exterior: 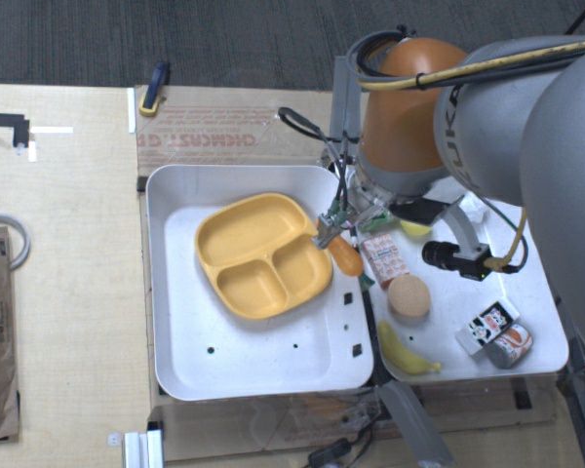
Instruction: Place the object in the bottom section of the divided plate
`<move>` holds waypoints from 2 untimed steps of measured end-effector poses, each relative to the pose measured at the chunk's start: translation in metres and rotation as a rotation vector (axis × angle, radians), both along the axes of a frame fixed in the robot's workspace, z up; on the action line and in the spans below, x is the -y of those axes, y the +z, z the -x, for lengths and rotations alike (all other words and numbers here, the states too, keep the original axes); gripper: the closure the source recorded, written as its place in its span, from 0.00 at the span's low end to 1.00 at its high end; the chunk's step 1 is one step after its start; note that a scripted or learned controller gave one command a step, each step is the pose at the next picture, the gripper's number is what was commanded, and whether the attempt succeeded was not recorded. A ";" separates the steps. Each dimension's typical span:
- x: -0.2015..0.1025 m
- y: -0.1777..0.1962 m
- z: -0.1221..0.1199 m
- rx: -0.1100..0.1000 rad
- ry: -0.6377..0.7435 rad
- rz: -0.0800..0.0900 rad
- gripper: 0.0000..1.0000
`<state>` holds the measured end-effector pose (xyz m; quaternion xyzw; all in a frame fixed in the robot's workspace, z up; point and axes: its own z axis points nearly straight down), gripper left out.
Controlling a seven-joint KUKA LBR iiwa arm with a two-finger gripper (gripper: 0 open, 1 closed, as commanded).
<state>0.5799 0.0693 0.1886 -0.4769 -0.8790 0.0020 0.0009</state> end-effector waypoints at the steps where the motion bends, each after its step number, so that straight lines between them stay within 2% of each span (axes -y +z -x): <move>1: -0.013 0.000 0.063 -0.004 0.087 -0.001 1.00; 2: -0.014 0.033 0.002 0.001 0.265 -0.001 1.00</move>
